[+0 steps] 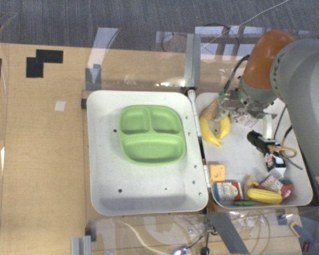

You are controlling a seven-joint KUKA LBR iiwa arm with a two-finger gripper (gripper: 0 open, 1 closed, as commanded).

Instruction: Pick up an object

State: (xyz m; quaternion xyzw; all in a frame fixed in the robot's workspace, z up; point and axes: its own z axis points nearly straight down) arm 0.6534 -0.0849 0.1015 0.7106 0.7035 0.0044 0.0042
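My gripper hangs low in the right bin, near its far left part. It is right above the upper end of a yellow banana that lies along the bin's left wall. A tan cone-shaped item lies just left of the gripper, beside the banana's top. A small white packet with red print is just right of the gripper. The arm's grey body and orange band cover the bin's far right corner. Nothing can be made out held in the gripper.
The left bin holds a green divided plate. Along the right bin's near edge lie an orange square block, a small can, a yellow corn cob and a red snack packet.
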